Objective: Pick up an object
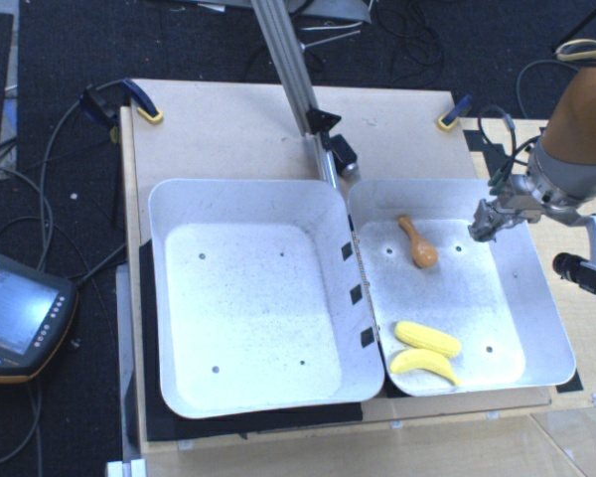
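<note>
Hovering over the right bin's (536, 296) far right part, the claw (480, 227) is small and dark, and whether it is parted or closed cannot be told. A wooden spoon (417, 243) lies just left of it, with clear bin floor between them. Two bananas (427, 351) lie side by side, nearer the camera than the claw. Left of the claw, past a metal post (293, 63), sits the left bin (169, 266). Both bins rest on a pale bench (228, 127) over dark carpet (60, 58) strewn with cables; a pendant (20, 316) lies far left.
</note>
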Action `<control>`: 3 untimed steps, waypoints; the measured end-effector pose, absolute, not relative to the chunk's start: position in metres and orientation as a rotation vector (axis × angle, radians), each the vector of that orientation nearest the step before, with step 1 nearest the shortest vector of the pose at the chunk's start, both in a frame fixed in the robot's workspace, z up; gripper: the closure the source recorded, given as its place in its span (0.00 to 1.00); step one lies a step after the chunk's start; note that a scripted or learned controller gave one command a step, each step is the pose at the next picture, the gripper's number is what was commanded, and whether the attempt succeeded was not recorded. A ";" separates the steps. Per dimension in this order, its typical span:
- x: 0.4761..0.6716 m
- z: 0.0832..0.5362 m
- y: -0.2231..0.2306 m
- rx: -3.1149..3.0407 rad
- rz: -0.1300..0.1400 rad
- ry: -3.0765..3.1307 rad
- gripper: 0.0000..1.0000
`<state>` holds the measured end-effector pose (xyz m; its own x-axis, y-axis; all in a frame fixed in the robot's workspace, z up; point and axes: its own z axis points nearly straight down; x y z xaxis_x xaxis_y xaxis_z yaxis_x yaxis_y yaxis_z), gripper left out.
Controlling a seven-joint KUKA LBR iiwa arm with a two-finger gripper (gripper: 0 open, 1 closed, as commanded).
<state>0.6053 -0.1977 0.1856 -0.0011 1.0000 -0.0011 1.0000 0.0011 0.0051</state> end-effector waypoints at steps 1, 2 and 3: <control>0.606 0.203 -0.198 2.220 0.001 2.221 1.00; 0.602 0.199 -0.151 2.218 0.001 2.226 1.00; 0.604 0.205 -0.103 2.217 0.002 2.226 1.00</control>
<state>0.6042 -0.1033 0.2053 -0.0044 1.0000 0.0011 1.0000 0.0044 0.0008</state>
